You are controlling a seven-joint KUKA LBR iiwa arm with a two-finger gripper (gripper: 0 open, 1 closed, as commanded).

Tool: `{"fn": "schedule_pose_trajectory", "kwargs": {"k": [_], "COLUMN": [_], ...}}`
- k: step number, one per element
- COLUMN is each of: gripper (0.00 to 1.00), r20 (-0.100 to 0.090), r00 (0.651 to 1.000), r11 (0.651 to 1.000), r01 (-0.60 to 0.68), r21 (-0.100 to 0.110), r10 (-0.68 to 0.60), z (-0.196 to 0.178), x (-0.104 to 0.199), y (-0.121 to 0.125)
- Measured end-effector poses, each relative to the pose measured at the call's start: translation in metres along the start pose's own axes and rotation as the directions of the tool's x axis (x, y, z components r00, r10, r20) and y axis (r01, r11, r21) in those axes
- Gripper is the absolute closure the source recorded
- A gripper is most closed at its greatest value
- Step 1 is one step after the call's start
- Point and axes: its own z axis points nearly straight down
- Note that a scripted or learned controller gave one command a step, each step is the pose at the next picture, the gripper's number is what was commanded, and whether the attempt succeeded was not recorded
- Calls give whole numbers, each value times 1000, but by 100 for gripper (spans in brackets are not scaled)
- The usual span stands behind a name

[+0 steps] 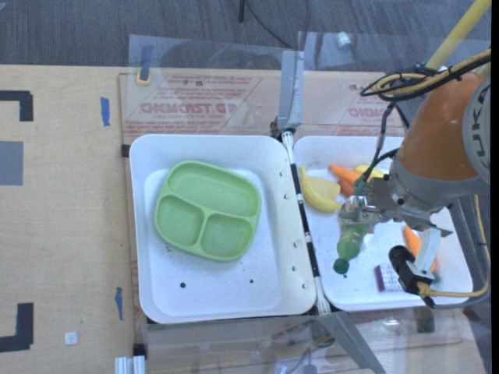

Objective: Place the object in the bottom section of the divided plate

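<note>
Two white bins [156, 287]: one green divided plate [207, 209] left; gripper [357, 218] grasping one green bottle [348, 245] right.

Lime-green divided plate [207, 209] in a white bin [148, 232], yellow banana [320, 193], orange carrot [341, 173], green bottle [348, 245], tan bench [62, 232] with blue tape marks [104, 111].

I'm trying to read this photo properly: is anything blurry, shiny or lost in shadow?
Camera view: lighting is even and soft, with faint shadows at the green divided plate. The clear sheet behind the bins gives pale reflections. The arm covers part of the right bin, and small items there look slightly soft.
</note>
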Motion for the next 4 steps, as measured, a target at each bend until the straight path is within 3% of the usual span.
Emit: {"fn": "schedule_pose_trajectory", "kwargs": {"k": [1,2,3,4], "gripper": [100,100,100,100], "r20": [0,0,-1,2], "r00": [997,984,975,920], "r11": [997,984,975,920], "r01": [-75,178,220,393], "r21": [-3,1,0,-6], "r10": [75,-178,-220,-393], "z": [18,28,28,-26], "x": [51,40,62,112], "y": [60,60,55,92]}}
